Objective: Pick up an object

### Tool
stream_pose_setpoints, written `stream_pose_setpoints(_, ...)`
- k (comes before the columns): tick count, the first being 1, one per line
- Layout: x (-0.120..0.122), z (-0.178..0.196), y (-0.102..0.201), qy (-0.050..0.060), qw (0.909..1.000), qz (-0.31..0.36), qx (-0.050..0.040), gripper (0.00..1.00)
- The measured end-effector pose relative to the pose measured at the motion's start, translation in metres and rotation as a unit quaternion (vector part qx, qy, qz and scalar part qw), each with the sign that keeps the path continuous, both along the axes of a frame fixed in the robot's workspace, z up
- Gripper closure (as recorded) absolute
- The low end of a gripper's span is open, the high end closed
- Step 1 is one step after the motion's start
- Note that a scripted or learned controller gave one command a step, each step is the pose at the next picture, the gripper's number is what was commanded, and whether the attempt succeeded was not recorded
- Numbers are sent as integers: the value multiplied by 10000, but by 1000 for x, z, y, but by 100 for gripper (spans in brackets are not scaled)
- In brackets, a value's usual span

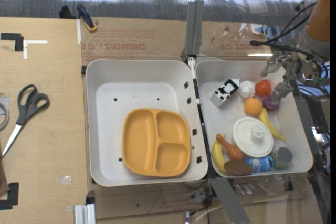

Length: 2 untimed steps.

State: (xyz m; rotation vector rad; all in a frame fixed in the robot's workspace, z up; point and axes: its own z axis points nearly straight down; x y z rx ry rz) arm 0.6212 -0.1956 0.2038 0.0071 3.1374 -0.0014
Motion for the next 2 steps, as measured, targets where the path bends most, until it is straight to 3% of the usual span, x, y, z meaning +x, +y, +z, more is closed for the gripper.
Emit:
stream_pose_setpoints(1, -57, -109, -24, -6, 9974, -723, 6, 0)
stream_pose_setpoints(2, -71, -109, 9, -17, 9891, -1470, 1, 0)
